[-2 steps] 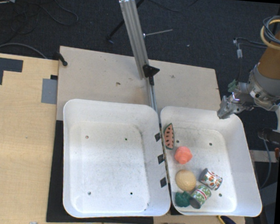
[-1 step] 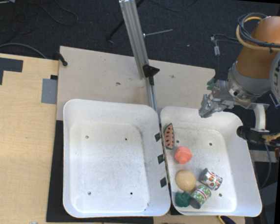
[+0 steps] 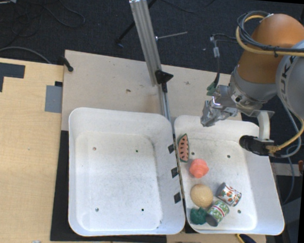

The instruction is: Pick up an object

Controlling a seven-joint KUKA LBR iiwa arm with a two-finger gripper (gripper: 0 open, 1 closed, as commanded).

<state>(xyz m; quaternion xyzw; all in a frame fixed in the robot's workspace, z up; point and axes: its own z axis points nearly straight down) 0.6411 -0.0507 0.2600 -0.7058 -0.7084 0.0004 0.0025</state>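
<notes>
In the right bin (image 3: 260, 219), a green toy (image 3: 198, 217), two small cans (image 3: 223, 203), a tan ball (image 3: 201, 194), a pink ball (image 3: 199, 168) and a watermelon slice (image 3: 183, 147) lay along its left side. The gripper (image 3: 210, 117) hovered above that bin's far edge, well apart from all; I could not tell how it was set.

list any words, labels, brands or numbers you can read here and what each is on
"KU": partial dark lettering on the grey arm, cut off by the frame edge.
Printed labels on the two small cans in the right bin: too small and blurred to read.
Nothing else carries readable text.
</notes>
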